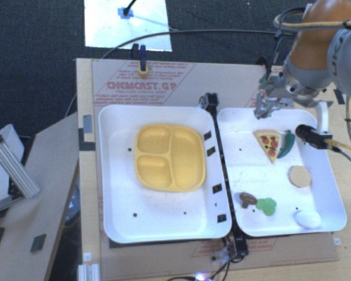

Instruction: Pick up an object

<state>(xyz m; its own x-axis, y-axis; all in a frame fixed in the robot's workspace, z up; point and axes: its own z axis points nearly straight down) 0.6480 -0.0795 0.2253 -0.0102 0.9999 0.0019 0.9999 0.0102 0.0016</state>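
Toys are lying in the right bin (333,212), and I am reaching in over its far edge. My gripper (264,109) is hanging above the back rim of that bin, near the bar where the two bins are meeting. I cannot tell how the gripper is set, because it is too small and dark here. Nothing is showing in its grip. My orange band (322,31) is sitting up high at the right, with cables looping around it. A pizza slice (268,143) is lying just below my gripper, pointing toward the front. A green pepper (286,143) is lying right beside the slice. A tan cookie (300,176) is resting nearer the right wall. A brown mushroom (247,199) and a green leafy toy (267,206) are touching each other near the front. A white egg (308,218) is sitting in the front right corner. A yellow plate (168,157) with three parts is lying in the middle of the left bin (114,215).
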